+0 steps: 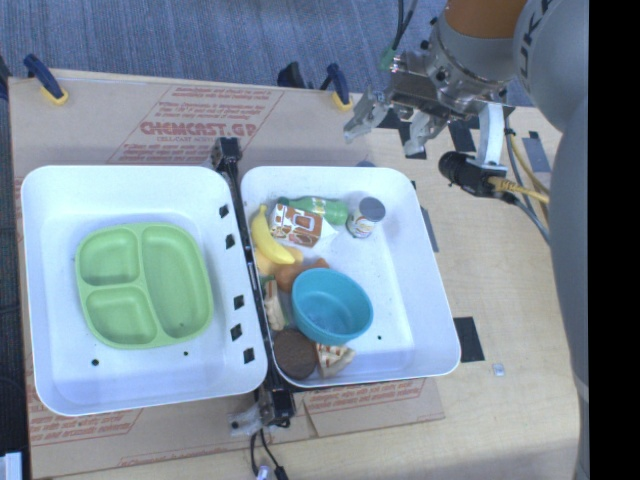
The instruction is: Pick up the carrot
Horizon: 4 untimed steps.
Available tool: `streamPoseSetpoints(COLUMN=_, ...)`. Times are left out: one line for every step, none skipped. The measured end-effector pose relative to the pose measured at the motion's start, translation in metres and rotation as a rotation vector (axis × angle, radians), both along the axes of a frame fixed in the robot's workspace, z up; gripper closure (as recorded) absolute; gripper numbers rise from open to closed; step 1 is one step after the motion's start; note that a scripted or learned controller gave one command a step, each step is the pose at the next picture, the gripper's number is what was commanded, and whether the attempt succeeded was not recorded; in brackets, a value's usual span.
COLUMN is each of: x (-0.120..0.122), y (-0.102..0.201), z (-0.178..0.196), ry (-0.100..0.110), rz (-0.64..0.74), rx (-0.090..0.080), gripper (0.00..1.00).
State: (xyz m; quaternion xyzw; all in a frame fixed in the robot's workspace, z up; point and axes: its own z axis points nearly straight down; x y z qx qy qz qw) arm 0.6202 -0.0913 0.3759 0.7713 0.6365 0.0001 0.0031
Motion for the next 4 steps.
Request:
streamPoseSetpoints(x=0.037, y=-0.003, z=0.083, ry=0.005, rz=0.195, rx=0.002, gripper=0.0)
streamPoseSetpoints(x=0.036, y=-0.037, z=0.166, ry=0.004, rz=0.043, rx=0.003, gripper=0.0)
streamPoseSetpoints(x=0.036, y=-0.11, z=0.166, ry=0.008, rz=-0.367, rx=0.001, gripper=0.0)
streamPoseSetpoints(x=0.036, y=-0.009, z=0.165, ry=0.016, rz=-0.61, rx=0.003, gripper=0.0)
